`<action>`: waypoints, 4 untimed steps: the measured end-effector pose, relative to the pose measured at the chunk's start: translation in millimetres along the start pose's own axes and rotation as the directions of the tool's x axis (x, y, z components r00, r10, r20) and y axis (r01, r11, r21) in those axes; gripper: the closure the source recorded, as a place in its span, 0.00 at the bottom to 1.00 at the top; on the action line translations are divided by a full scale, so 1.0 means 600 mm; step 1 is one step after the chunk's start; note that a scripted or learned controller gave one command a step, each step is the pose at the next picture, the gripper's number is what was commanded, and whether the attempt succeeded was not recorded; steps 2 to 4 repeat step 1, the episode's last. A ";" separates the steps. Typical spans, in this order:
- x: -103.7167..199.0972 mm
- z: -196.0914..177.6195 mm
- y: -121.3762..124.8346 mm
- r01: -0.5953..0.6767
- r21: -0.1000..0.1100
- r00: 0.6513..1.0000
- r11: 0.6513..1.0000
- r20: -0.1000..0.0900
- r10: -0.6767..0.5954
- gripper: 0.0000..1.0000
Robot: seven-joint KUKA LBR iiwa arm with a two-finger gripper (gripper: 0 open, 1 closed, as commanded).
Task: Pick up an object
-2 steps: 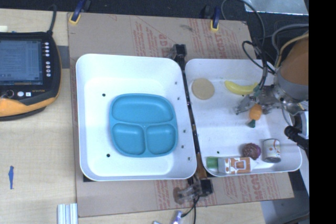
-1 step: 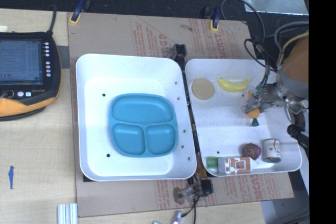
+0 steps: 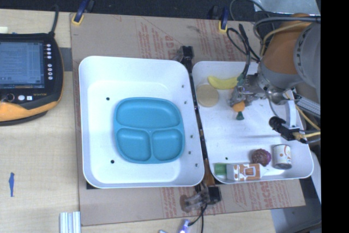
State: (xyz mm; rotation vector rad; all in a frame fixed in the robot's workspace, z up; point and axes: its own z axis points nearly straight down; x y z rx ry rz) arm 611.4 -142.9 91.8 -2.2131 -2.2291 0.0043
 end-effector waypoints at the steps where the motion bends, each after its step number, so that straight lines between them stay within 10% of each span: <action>1: 0.127 -0.169 0.042 -0.002 -0.001 1.000 1.000 -0.003 0.002 1.00; 4: 0.127 -0.169 0.042 -0.002 -0.001 1.000 1.000 -0.003 0.002 1.00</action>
